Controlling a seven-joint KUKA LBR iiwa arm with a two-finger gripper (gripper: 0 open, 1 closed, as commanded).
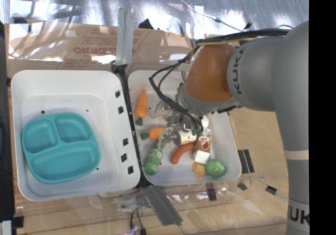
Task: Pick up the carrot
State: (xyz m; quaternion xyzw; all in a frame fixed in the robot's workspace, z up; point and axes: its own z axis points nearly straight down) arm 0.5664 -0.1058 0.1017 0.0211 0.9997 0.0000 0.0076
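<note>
Two white bins are seen side by side from above, with flattened cardboard (89, 40) behind them. In the left bin (31, 84) a teal divided plate (60, 146) is laid flat toward the near left corner.

The right bin (231, 147) is reached into by the grey arm (268, 71), whose orange band (207, 74) is held over the bin's far half. The gripper (176, 126) is lowered among the toys near the bin's middle; its tips are lost in clutter, so it cannot be told whether anything is pinched.

The carrot (142, 104) is found in the right bin near the left wall, lying lengthwise with its green top toward the camera, apart from the gripper. A second, shorter carrot (155, 133) is placed just left of the gripper tips, very near them; contact cannot be judged.

Nearer the front, a green bottle (153, 161) is tilted by the left wall, a red sausage (182, 152) lies beside it, and a green apple (216, 167) is set in the near right corner. A small white carton (203, 142) is seen between the sausage and the apple.
</note>
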